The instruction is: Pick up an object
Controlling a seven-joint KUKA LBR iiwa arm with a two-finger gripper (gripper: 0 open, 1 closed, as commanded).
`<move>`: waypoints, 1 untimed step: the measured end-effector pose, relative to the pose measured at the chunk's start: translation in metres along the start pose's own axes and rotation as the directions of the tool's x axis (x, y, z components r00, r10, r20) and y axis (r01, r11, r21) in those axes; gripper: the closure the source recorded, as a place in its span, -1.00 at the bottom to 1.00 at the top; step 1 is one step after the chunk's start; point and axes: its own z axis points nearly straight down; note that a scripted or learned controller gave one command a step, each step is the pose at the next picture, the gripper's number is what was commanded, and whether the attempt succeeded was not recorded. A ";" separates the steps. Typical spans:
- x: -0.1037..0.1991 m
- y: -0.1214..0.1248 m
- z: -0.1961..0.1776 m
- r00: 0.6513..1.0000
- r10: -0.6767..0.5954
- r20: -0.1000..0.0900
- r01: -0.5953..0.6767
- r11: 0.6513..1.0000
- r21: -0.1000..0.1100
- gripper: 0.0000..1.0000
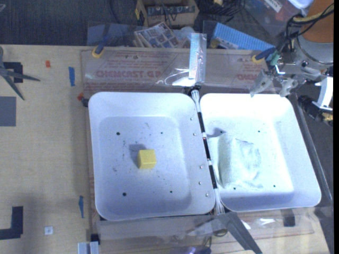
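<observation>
Two shallow white plastic bins sit side by side on the wooden bench (42, 157), their inner rims touching along the middle. A small yellow foam cube (147, 159) lies in the left bin (106, 110), near the centre of its floor. A pale crumpled cloth (238, 163) lies in the right bin (280, 115), toward its left wall. The grey robot arm's gripper (271, 81) hangs over the right bin's far right corner, well apart from both cube and cloth.
</observation>
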 end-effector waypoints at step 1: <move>0.000 0.000 0.000 1.000 0.000 0.000 0.000 1.000 0.000 -1.00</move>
